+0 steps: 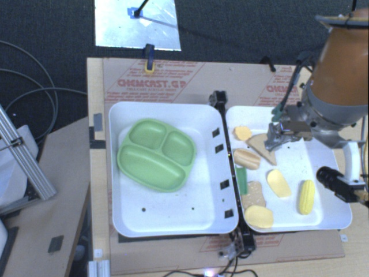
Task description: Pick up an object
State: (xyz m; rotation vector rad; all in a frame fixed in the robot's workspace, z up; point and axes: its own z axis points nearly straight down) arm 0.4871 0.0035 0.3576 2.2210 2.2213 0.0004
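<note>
Several toy foods lying in right bin point(328, 215). I'm hovering tool point(275, 138) over tan wedge point(264, 149), near bin's middle; tool's spread unclear. Wedge likely light, stiff; I'm judging thin edges best.

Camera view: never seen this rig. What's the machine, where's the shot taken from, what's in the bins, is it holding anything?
One fixed camera looks down at a slant on a bench with two shallow white bins side by side. The grey arm with an orange band reaches in from the right; its gripper sits low over the right bin, just above a tan wedge-shaped piece. I cannot tell whether anything is held.

The left bin holds a green divided tray. The right bin holds toy food: a corn cob, a yellow slice, a yellow round piece, a bread-roll shape, and a few smaller bits.
</note>
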